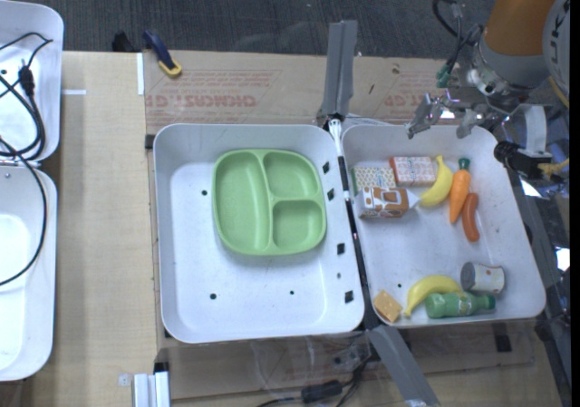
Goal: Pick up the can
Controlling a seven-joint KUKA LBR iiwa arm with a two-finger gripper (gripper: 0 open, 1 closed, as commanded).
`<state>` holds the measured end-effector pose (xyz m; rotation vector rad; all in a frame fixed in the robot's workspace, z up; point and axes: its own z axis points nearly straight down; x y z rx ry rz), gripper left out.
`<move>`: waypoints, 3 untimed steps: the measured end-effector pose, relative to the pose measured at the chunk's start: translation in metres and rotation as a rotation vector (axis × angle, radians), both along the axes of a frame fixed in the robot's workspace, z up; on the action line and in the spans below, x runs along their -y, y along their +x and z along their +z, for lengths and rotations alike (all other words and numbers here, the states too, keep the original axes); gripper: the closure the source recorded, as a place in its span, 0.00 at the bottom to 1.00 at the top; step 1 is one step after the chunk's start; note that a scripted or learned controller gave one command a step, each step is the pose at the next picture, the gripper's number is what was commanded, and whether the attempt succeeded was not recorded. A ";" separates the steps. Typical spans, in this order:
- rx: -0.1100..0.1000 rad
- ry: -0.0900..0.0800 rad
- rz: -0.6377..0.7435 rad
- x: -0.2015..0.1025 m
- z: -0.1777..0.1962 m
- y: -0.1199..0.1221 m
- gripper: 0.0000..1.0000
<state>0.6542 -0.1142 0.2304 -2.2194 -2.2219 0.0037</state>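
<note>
The can point(483, 277) is a small grey cylinder lying on its side near the front right corner of the right bin point(426, 251), just above a green bottle point(459, 305). My gripper point(444, 116) hangs over the back edge of the right bin, well behind the can. Its two fingers are spread apart with nothing between them, so it stands open.
The right bin also holds two bananas point(439, 183) point(430, 289), a carrot point(459, 193), a sausage point(470, 221), small cartons point(384, 201) and a yellow wedge point(388, 307). A green divided plate point(269, 201) lies in the left bin point(181, 251).
</note>
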 end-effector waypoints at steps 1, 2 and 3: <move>0.006 -0.001 -0.064 -0.014 -0.127 0.004 0.00; 0.012 0.001 -0.205 -0.016 -0.133 -0.051 0.00; 0.004 0.001 -0.223 -0.019 -0.137 -0.065 0.00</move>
